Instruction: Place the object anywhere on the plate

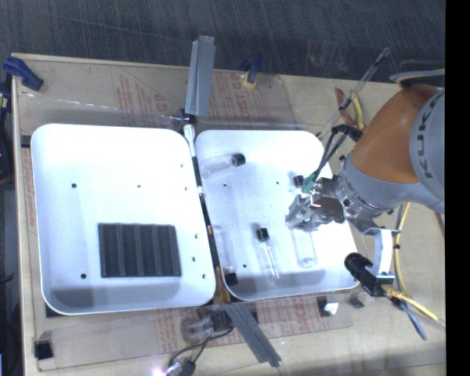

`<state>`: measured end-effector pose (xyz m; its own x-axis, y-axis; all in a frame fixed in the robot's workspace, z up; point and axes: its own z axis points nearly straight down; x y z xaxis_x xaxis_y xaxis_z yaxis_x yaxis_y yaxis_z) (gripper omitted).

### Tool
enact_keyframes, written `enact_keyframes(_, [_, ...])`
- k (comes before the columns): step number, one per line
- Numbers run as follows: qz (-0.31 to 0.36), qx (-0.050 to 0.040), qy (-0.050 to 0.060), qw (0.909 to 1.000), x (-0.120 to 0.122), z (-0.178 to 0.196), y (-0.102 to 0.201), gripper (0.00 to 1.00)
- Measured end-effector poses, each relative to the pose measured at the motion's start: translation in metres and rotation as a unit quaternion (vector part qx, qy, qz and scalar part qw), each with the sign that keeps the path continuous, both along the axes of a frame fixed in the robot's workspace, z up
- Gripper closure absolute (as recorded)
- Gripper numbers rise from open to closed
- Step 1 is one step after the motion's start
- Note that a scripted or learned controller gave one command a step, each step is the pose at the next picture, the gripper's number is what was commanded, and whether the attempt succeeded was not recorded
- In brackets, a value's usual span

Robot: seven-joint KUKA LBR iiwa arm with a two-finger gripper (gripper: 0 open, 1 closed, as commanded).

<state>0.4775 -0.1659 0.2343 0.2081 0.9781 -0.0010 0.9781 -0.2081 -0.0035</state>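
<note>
Tool [301,212]: low over the right bin [251,143], arm reaching in from the right; the fingers blur into glare, so I cannot tell whether they are wide, narrow or carrying anything.
Object: my best read is one of the clear, black-capped vials in the right bin. One vial [264,245] lies near the bin's front, cap toward the middle; a second vial [222,163] lies near the back left corner; a third clear tube [304,251] lies just beside the tool, on its front side.
Plate: I take the dark ribbed plate [139,250] in the left bin [55,151] as the goal, well apart from the tool, with the ridge between the bins in between.
Handling: these look light, stiff and smooth, so likely slippery and ready to roll; being see-through, they are hard to pick out against the white floor. A pinch across the middle of the body seems the safest hold, fingers square to its length.
In the way: the bin wall by the tool limits a low approach; the neighbouring vials could get nudged.
Counter [102,81]: clamps and cables sit round the edges, clear of the route.
</note>
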Motion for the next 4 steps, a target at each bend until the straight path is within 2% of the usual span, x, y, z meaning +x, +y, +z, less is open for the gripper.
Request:
enact_keyframes(1, [0.018,0.0005,0.002,0.9998,0.050,-0.043,0.084,1.00])
enact_keyframes(2, [-0.062,0.0004,0.000,0.9980,0.055,0.005,0.174,1.00])
enact_keyframes(3, [-0.032,-0.0007,0.001,0.9995,0.005,-0.031,0.323,1.00])
enact_keyframes(4, [0.130,-0.0002,0.000,0.9915,0.038,-0.012,0.295,1.00])
